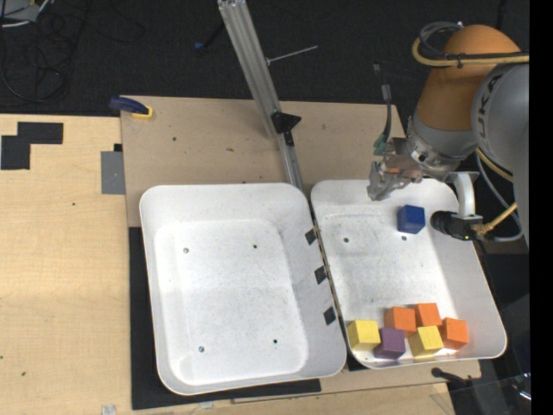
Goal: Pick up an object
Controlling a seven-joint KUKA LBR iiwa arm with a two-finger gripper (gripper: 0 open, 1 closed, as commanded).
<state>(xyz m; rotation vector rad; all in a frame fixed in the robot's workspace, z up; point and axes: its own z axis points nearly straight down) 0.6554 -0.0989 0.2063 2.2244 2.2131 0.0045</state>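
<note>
A small blue cube (412,219), matte and sharp-edged, sits alone on the floor of the right bin (406,275), near its far right corner and well apart from the other blocks. Just beside it, up and to the left, the jaws (383,188) hang over the bin's far rim; they look like bare grey metal, and nothing is visible between them, though how far they stand open cannot be told from this angle. Above them the arm (471,85) swells into a smooth orange band and then a grey casing, with cables looped around it.

Along the near edge of the same bin lies a tight cluster of cubes: three orange blocks (419,318), two yellow blocks (364,333) and one purple block (392,342), touching or nearly touching each other.

The left bin (229,284) is a shallow white tray with rounded corners and a faintly speckled floor. Both bins rest on a pale wood-grain table (60,258). A ribbed aluminium rail (255,67) slants down toward the gap between the bins.
</note>
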